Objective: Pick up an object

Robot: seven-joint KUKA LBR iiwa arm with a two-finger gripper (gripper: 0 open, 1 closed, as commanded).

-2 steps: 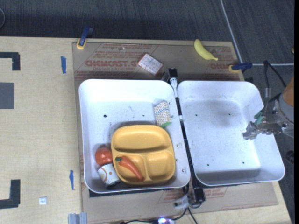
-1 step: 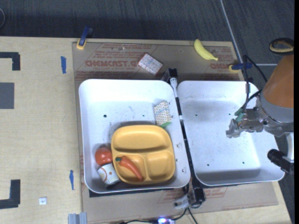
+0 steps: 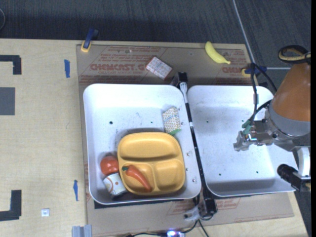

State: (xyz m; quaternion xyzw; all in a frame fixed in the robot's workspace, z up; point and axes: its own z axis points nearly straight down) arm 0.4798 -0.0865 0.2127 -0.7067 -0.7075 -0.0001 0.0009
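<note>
The end effector (image 3: 243, 141) hangs over the right bin (image 3: 222, 181) near the desk's right edge; whether it is open, or has anything in its hold, cannot be told. The yellow tray (image 3: 150, 162), carrot (image 3: 137, 177) and tomato (image 3: 109, 165) lie in the left bin (image 3: 98, 112), toward the front edge.

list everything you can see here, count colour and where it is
bins: 2, white, side by side on the bench
divided tray: 1, yellow, front of the left bin
carrot toy: 1, orange-red, lying in the tray's front left compartment
round toy: 1, red-orange, left of the tray in the left bin
small can: 1, white with orange, front left corner of the left bin
packet: 1, pale patterned, by the left bin's right wall
banana: 1, yellow, on the cardboard behind the right bin
patterned card: 1, pinkish white, on the cardboard behind the left bin
clamp: 1, blue and yellow, back left corner of the cardboard
arm: 1, grey and orange, at the right
hand: 1, grey, over the right bin
</note>
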